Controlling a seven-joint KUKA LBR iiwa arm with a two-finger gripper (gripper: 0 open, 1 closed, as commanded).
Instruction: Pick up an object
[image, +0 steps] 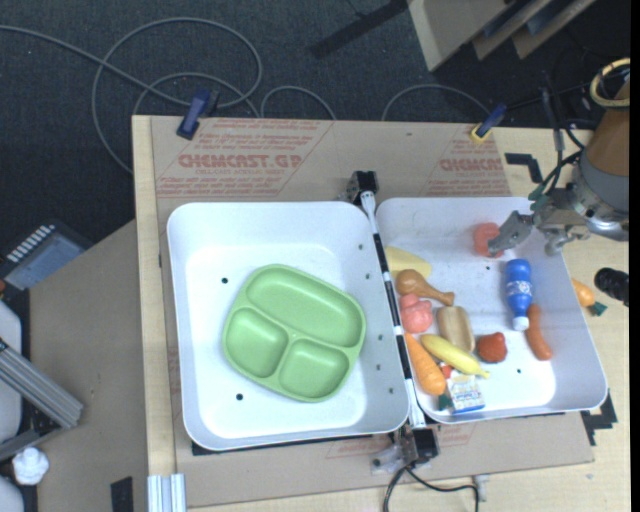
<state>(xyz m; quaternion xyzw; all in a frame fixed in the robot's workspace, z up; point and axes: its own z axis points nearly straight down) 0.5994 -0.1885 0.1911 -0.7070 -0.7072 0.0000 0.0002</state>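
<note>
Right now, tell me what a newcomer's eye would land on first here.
First, the green tray, a three-compartment dish lying alone in the left bin. Next, the jumble of toy food along the right bin's near-left side: a banana, a carrot, a drumstick, with a blue bottle further right. The gripper hangs over that bin's far side, by a pink piece.
</note>
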